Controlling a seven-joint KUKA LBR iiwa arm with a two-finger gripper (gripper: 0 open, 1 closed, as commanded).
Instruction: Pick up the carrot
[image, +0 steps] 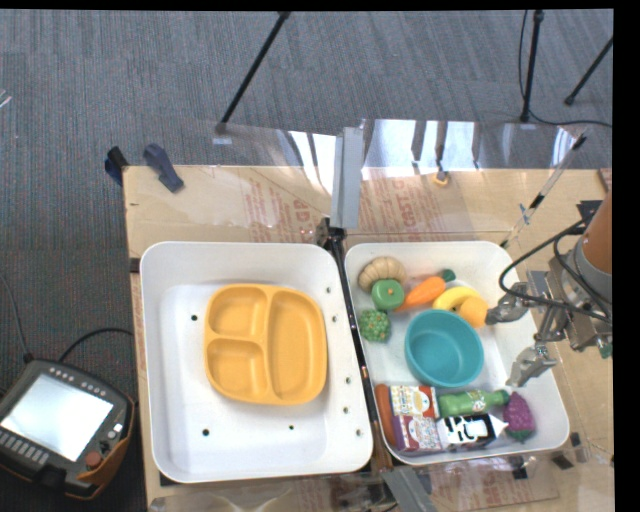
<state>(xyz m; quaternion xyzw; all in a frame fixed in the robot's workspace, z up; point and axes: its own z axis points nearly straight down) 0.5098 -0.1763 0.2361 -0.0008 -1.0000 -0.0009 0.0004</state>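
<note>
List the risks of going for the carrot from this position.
1. The carrot is wedged between the green apple and the banana, so the jaws may catch a neighbour instead.
2. The teal bowl sits between the gripper and the carrot; a low approach could knock it.
3. The carrot lies at a slant, so a poorly aligned grasp could slip off its tapered body.

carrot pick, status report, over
Gripper low at right bin's right edge, nothing between fingers. Carrot lies at bin's far side, untouched. Crowded by green apple and banana; teal bowl between gripper and carrot.
</note>
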